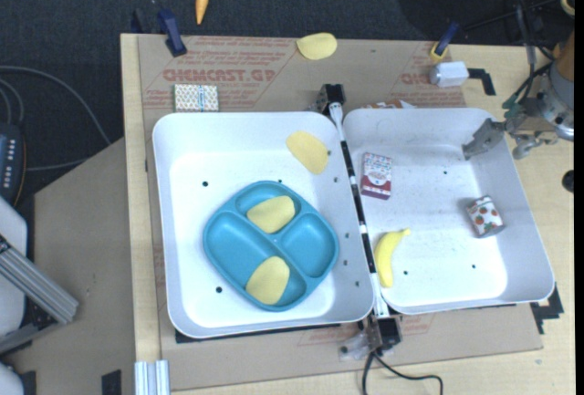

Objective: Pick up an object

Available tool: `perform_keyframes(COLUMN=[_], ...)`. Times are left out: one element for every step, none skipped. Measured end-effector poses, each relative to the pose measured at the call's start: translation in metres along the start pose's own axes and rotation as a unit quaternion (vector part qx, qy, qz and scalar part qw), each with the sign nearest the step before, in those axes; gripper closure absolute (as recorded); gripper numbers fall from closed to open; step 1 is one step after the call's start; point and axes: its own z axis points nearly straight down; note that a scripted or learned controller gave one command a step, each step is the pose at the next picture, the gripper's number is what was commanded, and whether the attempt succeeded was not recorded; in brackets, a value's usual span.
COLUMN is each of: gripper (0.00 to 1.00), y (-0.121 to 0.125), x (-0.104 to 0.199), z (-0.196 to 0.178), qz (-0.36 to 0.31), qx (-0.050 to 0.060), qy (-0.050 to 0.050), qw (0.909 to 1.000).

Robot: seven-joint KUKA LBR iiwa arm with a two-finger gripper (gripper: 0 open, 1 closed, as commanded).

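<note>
The right bin (438, 288) holds a small red and white box (376, 175) near its left wall, a yellow banana (389, 254) at the front left, and a small red-patterned packet (484, 215) toward the right. My gripper (482, 142) hangs over the right bin's far right corner, above and behind the packet, with nothing seen in it. The left bin (182, 156) carries a blue divided plate (306, 243) with two yellow pieces (271, 213) in its compartments. Another yellow piece (308, 151) lies loose near that bin's far right corner.
On the bench behind the bins lie a yellow piece (317, 46), a small patterned packet (196, 97), blue clamps (171, 33) and a white block (451, 73). A small carrot (202, 5) lies on the dark floor beyond. The arm (552, 101) enters from the right.
</note>
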Motion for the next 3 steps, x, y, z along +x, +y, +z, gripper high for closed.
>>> perform_keyframes(gripper=[0.0,0.0,0.0], y=[0.001,-0.03,-0.059], x=[0.001,-0.007,0.002], z=[0.083,0.077,0.112], qz=[0.0,0.0,0.0], qx=[0.001,0.001,0.002], qy=[0.001,0.001,0.003], qw=[1.0,1.0,1.0])
